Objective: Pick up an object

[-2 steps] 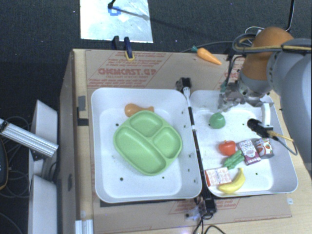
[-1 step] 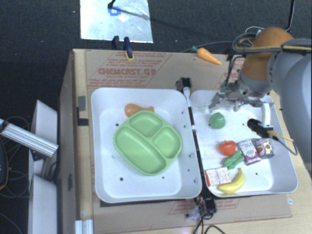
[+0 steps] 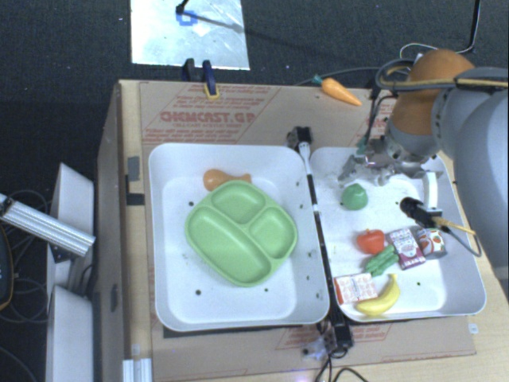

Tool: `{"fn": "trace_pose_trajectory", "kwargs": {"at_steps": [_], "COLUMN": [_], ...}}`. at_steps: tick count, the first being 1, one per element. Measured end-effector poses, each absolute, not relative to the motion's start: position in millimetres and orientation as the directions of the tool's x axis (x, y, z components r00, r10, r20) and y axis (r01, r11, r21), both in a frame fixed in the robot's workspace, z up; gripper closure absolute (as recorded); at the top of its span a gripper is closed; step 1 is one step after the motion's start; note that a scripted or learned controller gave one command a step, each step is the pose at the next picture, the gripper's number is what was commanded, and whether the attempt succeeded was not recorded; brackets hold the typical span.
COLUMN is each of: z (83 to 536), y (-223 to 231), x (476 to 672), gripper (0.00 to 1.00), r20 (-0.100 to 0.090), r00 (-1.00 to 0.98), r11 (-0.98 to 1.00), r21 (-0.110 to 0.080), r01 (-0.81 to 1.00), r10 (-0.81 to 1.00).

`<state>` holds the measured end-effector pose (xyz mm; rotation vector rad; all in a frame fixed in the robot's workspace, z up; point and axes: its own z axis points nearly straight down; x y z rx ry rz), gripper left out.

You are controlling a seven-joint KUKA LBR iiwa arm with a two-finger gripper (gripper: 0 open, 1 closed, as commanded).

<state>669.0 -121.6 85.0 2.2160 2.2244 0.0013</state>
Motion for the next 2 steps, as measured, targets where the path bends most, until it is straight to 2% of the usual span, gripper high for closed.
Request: {"fn": "trace_pose_trajectory", "kwargs": {"at_steps": [1,2], "z": [96.5,96.4], "y": [-121.9,-122.0], "x": [670.1,670.1], "gripper": [1.00,0.00], "r20": [-0.001,-0.001], "r00": [-0.005,-0.005], "r11": [0.005,0.005], "r21": [0.006,0.005], "r01": [1.000,1.000], "r10": [1.000,1.000]}}
